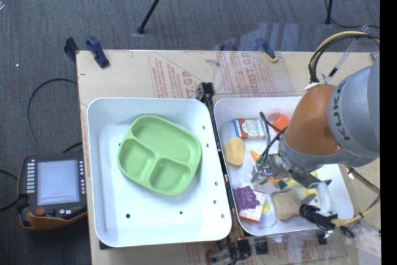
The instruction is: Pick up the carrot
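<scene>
An orange piece that looks like the carrot point(282, 121) lies near the back of the right bin point(223, 110), partly hidden behind the arm's orange band. A smaller orange bit point(255, 154) lies nearer the middle of that bin. My gripper point(265, 168) hangs low over the middle of the right bin, among the toy foods, in front of and slightly left of the carrot. The wrist covers most of it, and nothing can be seen held in it.
The right bin also holds a yellow wedge point(234, 151), a small red-and-white carton point(249, 128), purple grapes point(246, 197), a bread slice point(286, 206) and a white bottle point(323, 197). The left bin point(105, 208) holds a green divided plate point(160, 154).
</scene>
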You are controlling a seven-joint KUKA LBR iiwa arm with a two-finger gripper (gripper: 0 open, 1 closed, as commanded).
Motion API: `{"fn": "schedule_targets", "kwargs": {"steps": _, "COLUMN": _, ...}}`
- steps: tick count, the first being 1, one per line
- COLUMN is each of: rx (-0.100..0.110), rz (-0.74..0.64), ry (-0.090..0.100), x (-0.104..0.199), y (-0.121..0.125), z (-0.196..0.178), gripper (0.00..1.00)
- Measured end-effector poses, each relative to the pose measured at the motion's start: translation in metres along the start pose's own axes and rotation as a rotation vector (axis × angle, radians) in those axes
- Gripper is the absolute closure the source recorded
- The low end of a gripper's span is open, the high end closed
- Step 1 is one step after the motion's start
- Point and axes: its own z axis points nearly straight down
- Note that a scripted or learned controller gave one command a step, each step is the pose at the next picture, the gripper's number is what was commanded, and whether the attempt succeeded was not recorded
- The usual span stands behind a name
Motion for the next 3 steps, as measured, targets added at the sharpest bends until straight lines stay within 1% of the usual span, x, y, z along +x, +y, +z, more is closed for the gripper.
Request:
{"fn": "schedule_targets", "kwargs": {"steps": 1, "rx": -0.012, "rz": -0.081, "ry": 0.001, "x": 0.102, "y": -0.018, "z": -0.106, "gripper": 1.00}}
{"fn": "schedule_targets", "kwargs": {"steps": 2, "rx": -0.006, "rz": 0.125, "ry": -0.003, "x": 0.034, "y": -0.036, "z": -0.144, "gripper": 1.00}}
{"fn": "schedule_targets", "kwargs": {"steps": 3, "rx": 0.001, "rz": 0.397, "ry": 0.000, "x": 0.090, "y": -0.036, "z": -0.124, "gripper": 1.00}}
